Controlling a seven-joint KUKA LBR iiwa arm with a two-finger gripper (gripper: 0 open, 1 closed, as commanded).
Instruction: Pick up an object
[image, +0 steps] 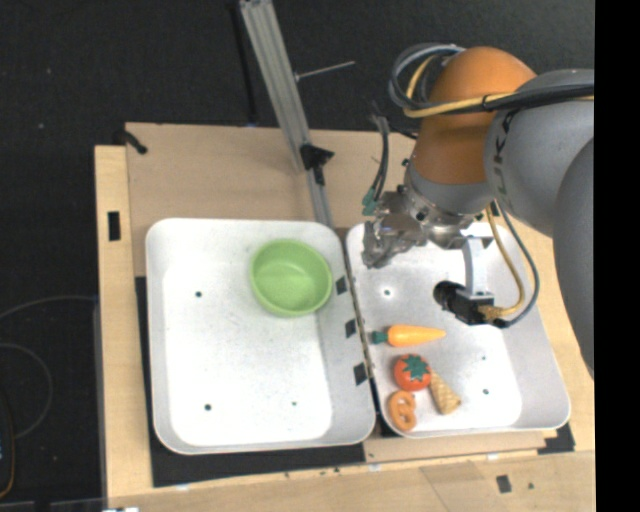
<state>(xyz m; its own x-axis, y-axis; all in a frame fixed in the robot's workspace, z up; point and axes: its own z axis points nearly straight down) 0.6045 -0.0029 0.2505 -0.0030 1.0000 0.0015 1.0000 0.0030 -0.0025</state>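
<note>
My fingers (378, 250) hang over the far left corner of the right bin (530, 375), close to its inner wall, and from this slant I cannot tell whether they are spread or shut; nothing shows between them.

From there, largest first. The tabletop (220, 175) carries both white bins side by side, their inner rims nearly touching. The left bin (200, 400) holds just one thing, a green bowl (291, 277), upright near its far right corner. The right bin keeps the small things, all bunched at its near left corner, well apart from where I hover: an orange carrot (413, 336) lying on its side, stem toward the dividing rim; just nearer than it a red tomato (412, 372); beside that a tan cone-shaped piece (446, 393); and a small orange piece (402, 409) against the near wall.

I judge the carrot the likeliest pick, since it lies closest and has room on both sides. The other three crowd together, so closing on one could nudge its neighbours.
</note>
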